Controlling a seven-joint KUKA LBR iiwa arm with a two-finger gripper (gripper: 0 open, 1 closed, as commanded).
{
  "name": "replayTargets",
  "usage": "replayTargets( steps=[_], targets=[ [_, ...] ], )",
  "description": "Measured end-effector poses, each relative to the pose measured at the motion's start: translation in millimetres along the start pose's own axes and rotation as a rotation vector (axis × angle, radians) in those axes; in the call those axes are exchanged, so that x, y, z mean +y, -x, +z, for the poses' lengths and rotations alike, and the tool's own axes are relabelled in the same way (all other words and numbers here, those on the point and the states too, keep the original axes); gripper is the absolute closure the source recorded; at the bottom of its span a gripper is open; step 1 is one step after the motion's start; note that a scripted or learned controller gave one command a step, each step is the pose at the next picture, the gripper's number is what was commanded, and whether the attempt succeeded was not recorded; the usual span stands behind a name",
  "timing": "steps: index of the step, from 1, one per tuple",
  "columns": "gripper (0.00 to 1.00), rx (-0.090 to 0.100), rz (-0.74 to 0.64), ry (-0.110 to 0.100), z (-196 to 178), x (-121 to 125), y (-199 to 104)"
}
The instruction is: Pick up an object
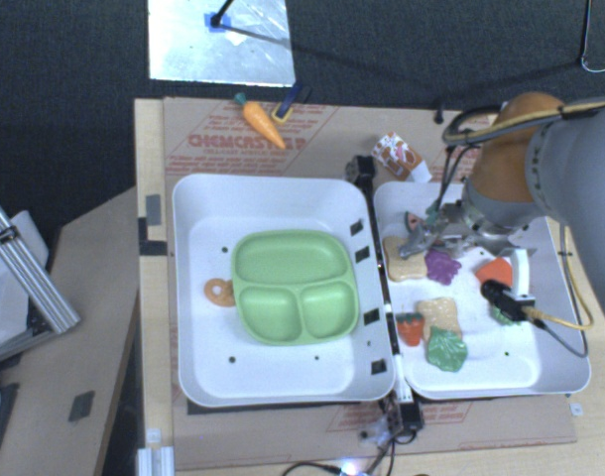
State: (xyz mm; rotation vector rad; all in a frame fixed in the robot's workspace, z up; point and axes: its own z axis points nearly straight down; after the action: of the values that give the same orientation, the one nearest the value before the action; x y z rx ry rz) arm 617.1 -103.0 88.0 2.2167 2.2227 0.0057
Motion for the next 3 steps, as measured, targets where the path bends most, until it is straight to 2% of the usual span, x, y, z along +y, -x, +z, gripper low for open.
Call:
replayTargets(
  steps=[1,2,3],
  targets=[
    [1.0,-0.003,-0.001,0.013,-13.2,3.2,0.7],
    [1.0,-0.001,-0.003,0.002,-74.3,0.4,-5.7],
    [1.0,-0.002,-0.004,0.004,-138.9,5.8,-5.9]
  ],
)
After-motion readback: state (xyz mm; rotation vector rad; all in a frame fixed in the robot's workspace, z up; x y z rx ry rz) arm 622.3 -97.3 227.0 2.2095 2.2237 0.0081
